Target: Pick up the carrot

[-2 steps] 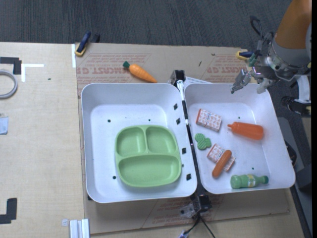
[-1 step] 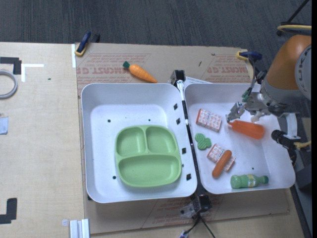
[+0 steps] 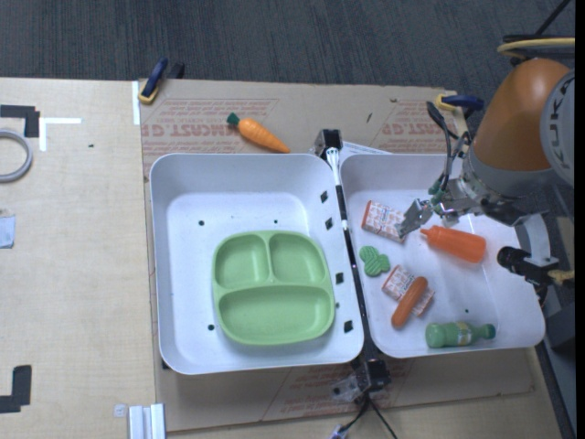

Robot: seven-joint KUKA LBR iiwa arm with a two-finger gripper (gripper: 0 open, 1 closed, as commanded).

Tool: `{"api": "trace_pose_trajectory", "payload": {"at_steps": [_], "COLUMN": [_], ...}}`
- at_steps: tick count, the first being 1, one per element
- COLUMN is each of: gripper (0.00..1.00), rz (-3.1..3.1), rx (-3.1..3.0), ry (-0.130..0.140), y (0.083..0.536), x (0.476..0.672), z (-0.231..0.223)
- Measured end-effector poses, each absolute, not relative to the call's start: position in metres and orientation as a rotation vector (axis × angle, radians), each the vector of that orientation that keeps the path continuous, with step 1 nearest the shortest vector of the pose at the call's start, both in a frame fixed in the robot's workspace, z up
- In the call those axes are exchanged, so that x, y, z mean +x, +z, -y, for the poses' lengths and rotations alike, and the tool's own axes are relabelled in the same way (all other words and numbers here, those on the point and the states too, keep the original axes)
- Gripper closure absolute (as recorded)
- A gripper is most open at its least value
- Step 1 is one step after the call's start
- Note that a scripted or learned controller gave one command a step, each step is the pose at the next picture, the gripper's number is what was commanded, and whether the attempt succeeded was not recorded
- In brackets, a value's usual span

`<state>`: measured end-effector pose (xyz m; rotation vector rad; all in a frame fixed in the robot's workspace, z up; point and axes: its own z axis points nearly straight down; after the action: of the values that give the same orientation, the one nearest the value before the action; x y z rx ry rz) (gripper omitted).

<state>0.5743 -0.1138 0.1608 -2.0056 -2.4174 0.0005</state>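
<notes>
carrot (image 3: 259, 133) on cardboard (image 3: 302, 117) | print mirrored, unreadable | arm (image 3: 530, 117) lettered "KU"

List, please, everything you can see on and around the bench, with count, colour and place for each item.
carrot: 1, orange with green top, on the cardboard behind the left bin, outside both bins
left bin: 1, white, centre of the bench
divided plate: 1, light green, three compartments, inside the left bin
right bin: 1, white, beside the left bin
orange bottle: 1, orange, lying in the right bin
green bottle: 1, green, lying at the right bin's front edge
sausage: 1, orange-red, right bin
snack packets: 2, red and white, right bin
green toy: 1, green, right bin
blue clamp: 1, blue, cardboard's rear left corner
end effector: 1, metallic, over the right bin
</notes>
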Motion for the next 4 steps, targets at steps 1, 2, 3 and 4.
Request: {"api": "trace_pose_trajectory", "payload": {"at_steps": [1, 2, 3, 4], "gripper": [0.00, 0.00, 1.00, 1.00], "rz": [2.693, 2.877, 2.879, 2.912], "rx": [-1.624, -1.265, -1.270, -1.183], "ry": [0.000, -0.001, -0.002, -0.001], "y": [0.205, 0.132, 0.142, 0.092], "x": [0.608, 0.586, 0.587, 0.516], "z": [0.166, 0.161, 0.161, 0.179]}}
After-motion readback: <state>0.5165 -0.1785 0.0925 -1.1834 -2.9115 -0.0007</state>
